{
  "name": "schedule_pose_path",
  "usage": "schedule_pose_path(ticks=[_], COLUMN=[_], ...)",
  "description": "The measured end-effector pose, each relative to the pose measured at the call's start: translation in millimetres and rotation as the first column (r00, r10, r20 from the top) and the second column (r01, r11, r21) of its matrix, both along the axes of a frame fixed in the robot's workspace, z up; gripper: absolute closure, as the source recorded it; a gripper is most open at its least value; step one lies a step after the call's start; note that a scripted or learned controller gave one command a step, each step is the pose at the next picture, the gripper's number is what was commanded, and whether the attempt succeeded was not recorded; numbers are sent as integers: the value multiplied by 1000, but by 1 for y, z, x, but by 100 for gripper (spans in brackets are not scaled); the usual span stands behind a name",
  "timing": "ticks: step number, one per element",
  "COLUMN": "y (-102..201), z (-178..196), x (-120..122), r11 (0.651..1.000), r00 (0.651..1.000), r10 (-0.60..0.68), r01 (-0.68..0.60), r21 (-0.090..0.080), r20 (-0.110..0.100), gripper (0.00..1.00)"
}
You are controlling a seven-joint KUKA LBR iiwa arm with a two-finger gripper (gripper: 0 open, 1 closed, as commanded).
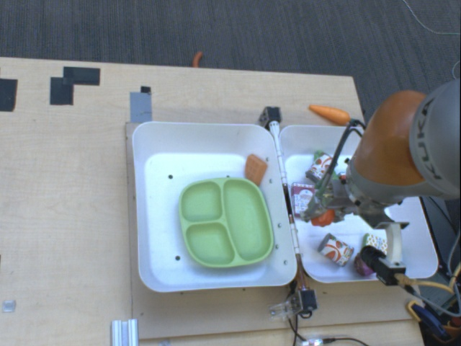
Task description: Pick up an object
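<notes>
The right bin (429,259) holds several small items. A white and red packet (319,166) lies near its far left, with a dark red packet (302,193) just below it. Near the front edge are a white can with red marks (336,249), a pale patterned cup (376,242) and a purple piece (364,264). My gripper (318,209) hangs low over the bin's left middle, right at a small red-orange item (325,218). The wrist hides most of that item, and contact cannot be made out.
The left bin (155,215) holds a green divided plate (226,222) and an orange block (256,169) by its right wall. An orange carrot (329,112) lies on the bench behind the right bin. Cables and a clamp (297,303) sit at the front edge.
</notes>
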State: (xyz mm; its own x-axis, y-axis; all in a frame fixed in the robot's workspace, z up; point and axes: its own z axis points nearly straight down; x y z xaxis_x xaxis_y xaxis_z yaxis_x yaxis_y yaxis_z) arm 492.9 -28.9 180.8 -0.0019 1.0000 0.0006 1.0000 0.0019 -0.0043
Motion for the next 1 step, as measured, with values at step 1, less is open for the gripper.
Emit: schedule_pose_path(ticks=[1], y=[7], z=[0], x=[-5], r11=[1000], r00=[1000], r10=[1], r01=[-1], r21=[0], r20=[0], gripper=[100])
